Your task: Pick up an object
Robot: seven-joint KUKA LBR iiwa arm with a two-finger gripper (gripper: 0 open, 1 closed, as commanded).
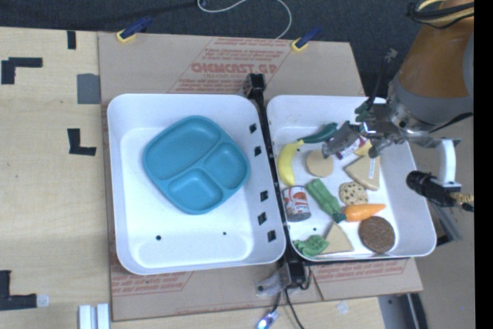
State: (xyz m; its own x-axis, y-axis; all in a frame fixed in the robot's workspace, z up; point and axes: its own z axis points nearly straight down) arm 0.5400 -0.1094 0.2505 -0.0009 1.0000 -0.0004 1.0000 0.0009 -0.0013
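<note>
- I have the arm (435, 65) reaching in from the right, with the tool (348, 139) low over the upper middle of the right bin (420, 243), above the heap of toy food.
- I cannot tell from this view how the tool is set; the tip is a dark, blurred tangle against the clutter, and I see nothing clearly caught in it.
- The task leaves the choice of object open, and every candidate lies in the right bin: a yellow banana (286, 163) by the left wall, a pale round piece (319, 164) just beside it, a dark green piece (317, 135) by the tool, a wedge of cheese (366, 173), a speckled cookie (352, 193), a carrot (363, 211), a long green vegetable (323, 198), a small can (297, 203), a brown round patty (377, 233) and a leafy green bit (311, 246) at the near edge.
- The pale round piece and the dark green piece sit nearest the tool, so I judge one of them to be the target.
- The left bin (127, 166) carries a blue divided plate (196, 164), well apart from the tool.
- My reading of the step: approach or descent onto an object, with no grasp confirmed.
- The next move calls for the tool to settle squarely over one item, close on it, then lift straight up; the items are packed touching one another, so a neighbour could be nudged or the grip could slip.
</note>
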